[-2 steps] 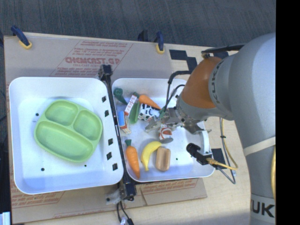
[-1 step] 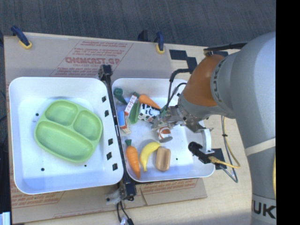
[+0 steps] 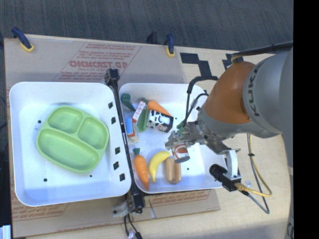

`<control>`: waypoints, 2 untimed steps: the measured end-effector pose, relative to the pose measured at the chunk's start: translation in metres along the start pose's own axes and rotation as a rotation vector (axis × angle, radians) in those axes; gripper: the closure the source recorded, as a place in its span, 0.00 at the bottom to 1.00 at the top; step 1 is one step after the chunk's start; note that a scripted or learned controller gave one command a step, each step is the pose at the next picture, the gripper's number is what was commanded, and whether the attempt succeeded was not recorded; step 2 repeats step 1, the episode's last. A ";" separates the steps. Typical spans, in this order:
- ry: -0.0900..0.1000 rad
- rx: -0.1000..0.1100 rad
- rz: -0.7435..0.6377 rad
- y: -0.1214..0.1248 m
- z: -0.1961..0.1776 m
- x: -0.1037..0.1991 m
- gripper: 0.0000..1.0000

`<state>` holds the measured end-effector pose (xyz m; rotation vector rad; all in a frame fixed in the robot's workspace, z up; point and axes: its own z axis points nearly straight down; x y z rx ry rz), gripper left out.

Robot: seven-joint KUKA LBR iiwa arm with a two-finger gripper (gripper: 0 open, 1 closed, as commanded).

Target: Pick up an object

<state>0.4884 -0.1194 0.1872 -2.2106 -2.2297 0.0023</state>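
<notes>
Plate (image 3: 73, 139), green and divided, sat alone in the left bin (image 3: 20, 183). In the right bin (image 3: 197, 183) I saw a carrot (image 3: 141, 168) by the divider, then a banana (image 3: 158, 163) and a hot dog bun (image 3: 173, 171). The gripper (image 3: 180, 151) hung just above the bun; how it was set I couldn't tell. I judged it mid-approach, and the next move called for lowering onto the bun.

Left bin (image 3: 20, 133) holds a green divided plate (image 3: 73, 138). Right bin (image 3: 197, 180) holds two carrots, a banana (image 3: 157, 164), a hot dog bun (image 3: 173, 172). Gripper (image 3: 179, 146) sits above the bun.
</notes>
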 end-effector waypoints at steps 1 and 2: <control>0.000 -0.003 0.004 -0.011 -0.045 0.005 1.00; 0.000 -0.003 0.004 -0.011 -0.045 0.005 1.00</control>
